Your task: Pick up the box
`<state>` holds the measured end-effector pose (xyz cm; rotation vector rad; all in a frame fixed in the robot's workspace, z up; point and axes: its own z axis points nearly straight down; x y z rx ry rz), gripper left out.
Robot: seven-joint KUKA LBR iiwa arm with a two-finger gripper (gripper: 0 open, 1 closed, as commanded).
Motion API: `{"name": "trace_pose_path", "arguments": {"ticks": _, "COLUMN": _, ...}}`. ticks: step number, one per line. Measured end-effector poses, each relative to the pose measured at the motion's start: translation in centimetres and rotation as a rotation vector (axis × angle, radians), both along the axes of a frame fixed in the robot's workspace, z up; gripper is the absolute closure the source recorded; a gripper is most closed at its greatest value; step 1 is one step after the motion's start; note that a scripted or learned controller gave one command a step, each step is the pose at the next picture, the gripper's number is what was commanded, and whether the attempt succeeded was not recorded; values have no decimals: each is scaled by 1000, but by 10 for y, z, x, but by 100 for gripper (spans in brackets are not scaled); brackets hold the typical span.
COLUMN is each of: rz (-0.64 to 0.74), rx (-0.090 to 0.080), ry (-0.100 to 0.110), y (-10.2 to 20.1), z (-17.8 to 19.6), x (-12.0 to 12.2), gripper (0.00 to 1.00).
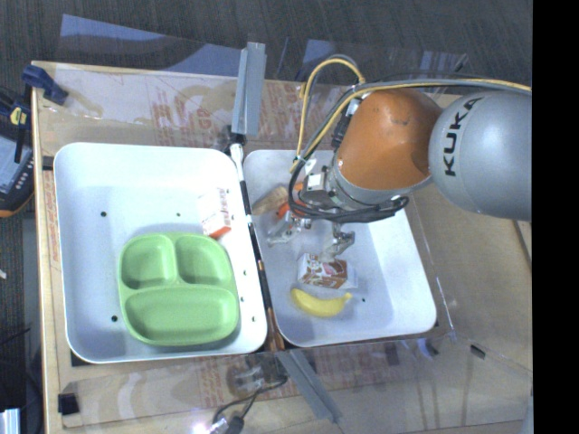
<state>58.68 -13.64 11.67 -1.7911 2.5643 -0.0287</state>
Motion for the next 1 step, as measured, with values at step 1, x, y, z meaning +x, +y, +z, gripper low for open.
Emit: {"name": "trace_pose_path", "arguments": {"ticks": 1, "rz": 20, "rx": -5, "ry": 5, "y": 16, "z": -17, "x": 43, "gripper": 0}}
